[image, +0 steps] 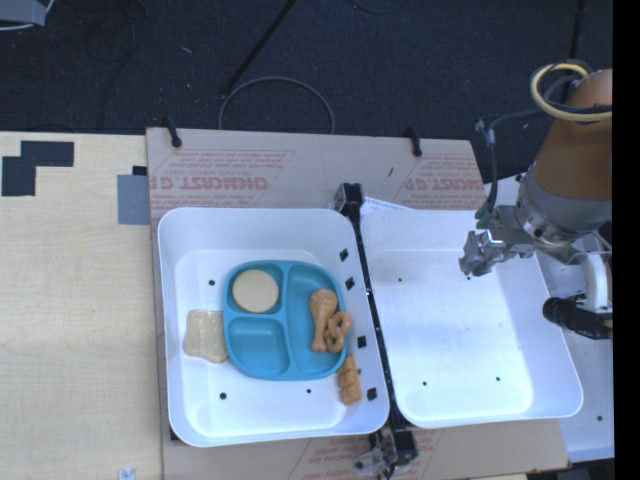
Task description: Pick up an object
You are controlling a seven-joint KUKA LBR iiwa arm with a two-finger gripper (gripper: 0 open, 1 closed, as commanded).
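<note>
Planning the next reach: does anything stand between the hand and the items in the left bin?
Yes. The hand hovers over the right bin, while the blue tray and food pieces sit in the left bin. The bins' raised adjoining rims, with a black divider running along them, lie between. Nothing else visible blocks the way.

Arm [575, 138] cut off at right edge; gripper [482, 253] too small, indistinct.

Bench with a cardboard sheet and two white bins

The pale wooden bench [70, 308] carries a brown printed cardboard sheet [300, 173], and on that sheet the left bin [200, 230] and the right bin [520, 393] sit side by side, touching along a black clipped seam [365, 308]; dark grey patches [38, 163] mark the bench's bare left part.
</note>
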